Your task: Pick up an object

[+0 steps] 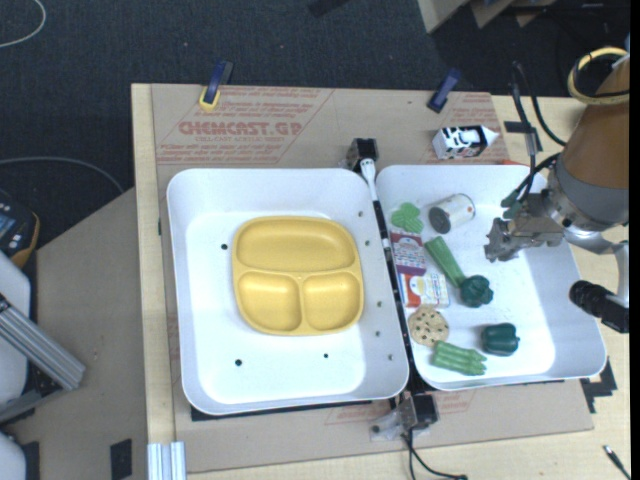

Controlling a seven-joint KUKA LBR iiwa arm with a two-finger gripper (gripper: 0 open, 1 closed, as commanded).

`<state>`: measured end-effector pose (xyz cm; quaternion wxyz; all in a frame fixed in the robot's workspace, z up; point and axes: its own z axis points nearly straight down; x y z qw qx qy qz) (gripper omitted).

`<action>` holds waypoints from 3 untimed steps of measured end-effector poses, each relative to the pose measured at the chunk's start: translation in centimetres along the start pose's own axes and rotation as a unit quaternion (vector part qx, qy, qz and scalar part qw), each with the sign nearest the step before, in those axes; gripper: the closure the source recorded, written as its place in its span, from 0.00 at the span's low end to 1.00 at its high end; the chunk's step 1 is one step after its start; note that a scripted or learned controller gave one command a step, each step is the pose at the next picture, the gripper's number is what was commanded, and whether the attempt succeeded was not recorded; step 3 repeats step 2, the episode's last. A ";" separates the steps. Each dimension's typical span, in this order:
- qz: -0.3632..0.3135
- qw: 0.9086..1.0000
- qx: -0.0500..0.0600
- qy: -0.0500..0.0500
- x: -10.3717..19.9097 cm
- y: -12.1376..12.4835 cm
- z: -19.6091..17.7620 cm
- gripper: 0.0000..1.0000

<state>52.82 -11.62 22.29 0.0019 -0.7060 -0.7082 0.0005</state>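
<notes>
- Two white bins are sitting side by side on the bench: the left bin (pixel 190 268) is holding one yellow divided plate (pixel 297 273) with three compartments, and the right bin (pixel 560 318) is holding the small things.
- Seven small things are lying in the right bin: one green leaf-shaped piece (pixel 406 216), one white cylinder (pixel 451 212), one flat packet (pixel 415 273), one long green vegetable (pixel 458 271), one cookie (pixel 428 324), one bundle of green stalks (pixel 458 358) and one dark green pepper (pixel 499 339).
- One black-and-white item (pixel 465 141) is lying outside the bins, just beyond the right bin's far edge; what it is stays hard to make out.
- One gripper (pixel 505 243) is hanging over the right bin, near the white cylinder and the long green vegetable but apart from both.
- Its tip is showing as a dark, blurred mass, so how it is set is impossible to tell; nothing is showing between its parts.
- The arm (pixel 600 158) is being cut off by the picture's right edge.
</notes>
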 end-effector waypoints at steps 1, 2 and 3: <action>-0.001 1.000 0.000 0.001 5.2 -2.0 -0.6 1.00; -0.001 1.000 0.000 0.000 11.1 -2.8 -1.2 1.00; -0.001 1.000 0.000 0.000 11.1 -2.8 -1.2 1.00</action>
